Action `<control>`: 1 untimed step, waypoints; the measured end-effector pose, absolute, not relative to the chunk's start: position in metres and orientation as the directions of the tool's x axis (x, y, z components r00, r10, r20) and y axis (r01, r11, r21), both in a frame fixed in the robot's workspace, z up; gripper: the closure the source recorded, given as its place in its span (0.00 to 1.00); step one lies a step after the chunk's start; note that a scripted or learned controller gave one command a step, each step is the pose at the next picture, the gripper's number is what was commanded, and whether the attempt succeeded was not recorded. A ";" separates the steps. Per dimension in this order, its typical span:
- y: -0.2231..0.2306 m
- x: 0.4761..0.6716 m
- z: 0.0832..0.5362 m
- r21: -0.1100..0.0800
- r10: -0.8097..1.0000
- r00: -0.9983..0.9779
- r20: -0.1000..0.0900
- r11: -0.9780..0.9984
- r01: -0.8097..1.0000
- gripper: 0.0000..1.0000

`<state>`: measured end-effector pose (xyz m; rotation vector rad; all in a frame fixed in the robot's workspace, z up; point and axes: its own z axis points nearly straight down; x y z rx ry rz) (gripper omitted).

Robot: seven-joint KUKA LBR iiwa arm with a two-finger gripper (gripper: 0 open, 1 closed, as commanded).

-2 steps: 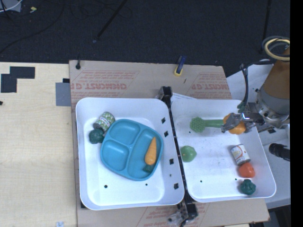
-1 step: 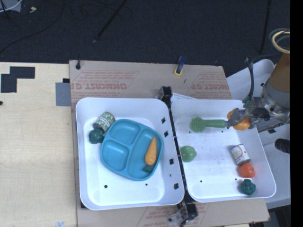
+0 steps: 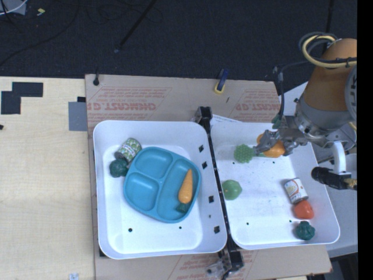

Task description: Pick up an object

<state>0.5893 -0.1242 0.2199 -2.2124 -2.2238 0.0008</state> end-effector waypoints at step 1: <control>-0.073 0.608 0.235 -0.001 1.000 -0.005 0.002 0.005 1.000 1.00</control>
